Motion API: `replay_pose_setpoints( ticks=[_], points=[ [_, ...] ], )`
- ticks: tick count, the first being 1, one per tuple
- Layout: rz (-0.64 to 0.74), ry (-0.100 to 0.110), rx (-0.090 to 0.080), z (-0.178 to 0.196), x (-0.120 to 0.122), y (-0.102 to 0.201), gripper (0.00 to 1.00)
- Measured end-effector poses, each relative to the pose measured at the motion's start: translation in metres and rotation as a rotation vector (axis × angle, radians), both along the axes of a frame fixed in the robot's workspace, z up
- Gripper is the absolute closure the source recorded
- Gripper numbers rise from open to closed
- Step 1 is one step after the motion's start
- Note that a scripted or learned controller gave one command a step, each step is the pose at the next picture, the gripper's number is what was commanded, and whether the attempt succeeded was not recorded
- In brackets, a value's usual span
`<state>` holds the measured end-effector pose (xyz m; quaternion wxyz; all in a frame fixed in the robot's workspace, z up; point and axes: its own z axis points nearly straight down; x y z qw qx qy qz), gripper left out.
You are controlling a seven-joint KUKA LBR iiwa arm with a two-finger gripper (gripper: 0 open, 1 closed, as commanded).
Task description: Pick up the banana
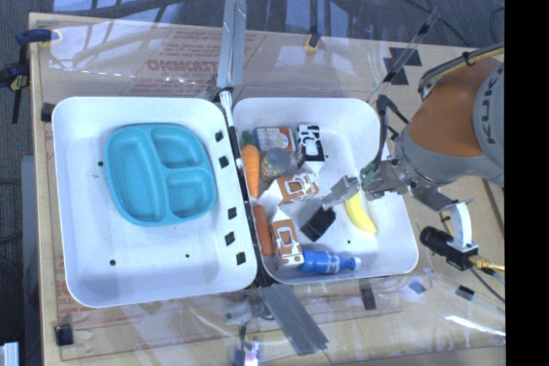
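Banana (pixel 360 214): one, yellow, lying flat in the right bin (pixel 390 243) toward its right wall, long axis running from upper left to lower right; upper end just at the gripper.
Gripper (pixel 347 187): low in the right bin, at the banana's upper end, a black block just beside it; fingers too small and too blurred to read, so cannot tell whether open, closed or gripping; banana not visibly between them.
Arm (pixel 450 129): one, grey with an orange band, reaching in from the right over the bin's right rim; probably angled down so as to meet the banana from above.
Step, as a judgement: approach or grasp attempt on the banana; not lifted, resting on the bin floor.
Bins: two, white and shallow, side by side on the desk (pixel 129 56), touching along a middle seam.
Left bin (pixel 73 210): holding one blue divided tray (pixel 160 173), three compartments, nothing visible in them.
Carrots: two, orange, end to end along the right bin's left wall, likely pushed there out of the way.
Blue bottle (pixel 326 262): one, on its side by the near wall.
Small packets and boxes: about five, crowded in the bin's middle and back; exact count uncertain.
Risk: black block (pixel 318 224) close enough to be nudged or caught.
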<state>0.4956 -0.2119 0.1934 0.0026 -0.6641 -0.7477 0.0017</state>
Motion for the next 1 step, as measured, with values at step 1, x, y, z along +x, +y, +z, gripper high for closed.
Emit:
replay_pose_setpoints(
  ticks=[1],
  points=[
    [0.022, 0.000, 0.001, -0.1049, 0.0114, 0.0020, 0.00]
  ],
)
